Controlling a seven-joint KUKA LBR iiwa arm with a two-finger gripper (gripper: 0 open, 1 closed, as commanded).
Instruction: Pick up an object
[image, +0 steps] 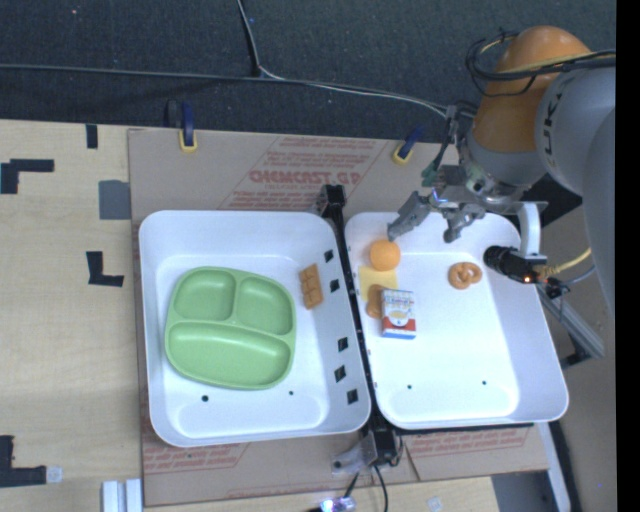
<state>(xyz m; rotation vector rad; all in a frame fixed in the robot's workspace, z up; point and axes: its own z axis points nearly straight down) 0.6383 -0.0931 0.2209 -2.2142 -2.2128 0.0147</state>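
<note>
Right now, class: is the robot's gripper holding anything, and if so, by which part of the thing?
Nothing is held. The gripper hangs open above the far edge of the right bin, with bare space between its jaws; the orange ball lies apart below it.

Red print runs across the cardboard sheet (290, 170) under the bins — the largest line looks like "CHEMCAST GP", the smaller lines around it too faint to read. The small box (398, 314) carries a printed label — illegible here.

Grey arm (590, 120), orange band above wrist, black cables looped on top, grey metal pincer (432, 225).
</note>
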